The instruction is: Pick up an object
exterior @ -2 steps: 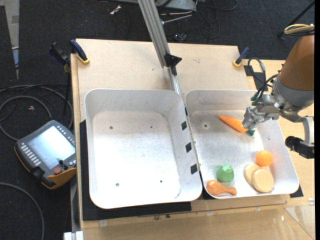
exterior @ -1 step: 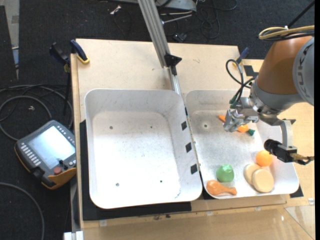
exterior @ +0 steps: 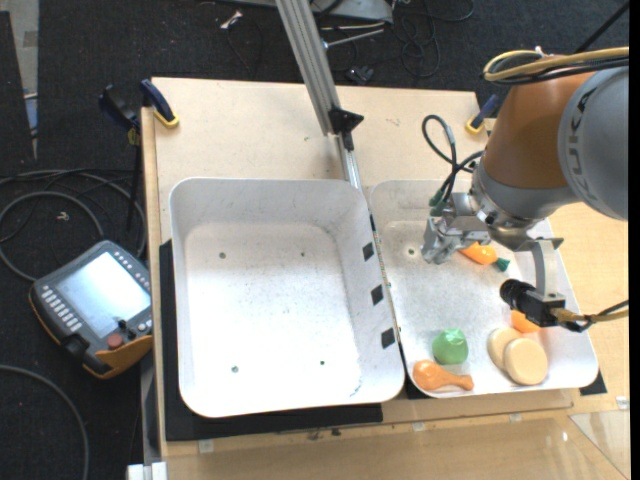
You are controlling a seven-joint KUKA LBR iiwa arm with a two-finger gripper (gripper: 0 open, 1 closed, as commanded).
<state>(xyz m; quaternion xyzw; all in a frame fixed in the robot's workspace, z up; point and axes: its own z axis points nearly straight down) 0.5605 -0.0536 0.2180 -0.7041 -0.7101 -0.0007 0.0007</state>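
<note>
My gripper (exterior: 436, 249) hangs low over the upper middle of the right bin (exterior: 400, 208), under the grey and orange arm. Just to its right lies a small orange piece (exterior: 481, 254) with a green tip, close to the gripper but apart from it as far as I can see. A green ball (exterior: 450, 346) sits near the bin's front, and an orange gourd-shaped toy (exterior: 441, 375) lies right in front of the ball. A tan rounded object (exterior: 518, 357) rests at the front right, with another orange piece (exterior: 523, 320) partly hidden behind a black fitting (exterior: 526, 299).
The left bin (exterior: 190, 268) stands beside the right one, their walls meeting at the middle. A slanted metal pole (exterior: 312, 63) comes down to the bins' back edge. A teach pendant (exterior: 95, 306) lies on the floor at the left. Cables hang off the arm.
</note>
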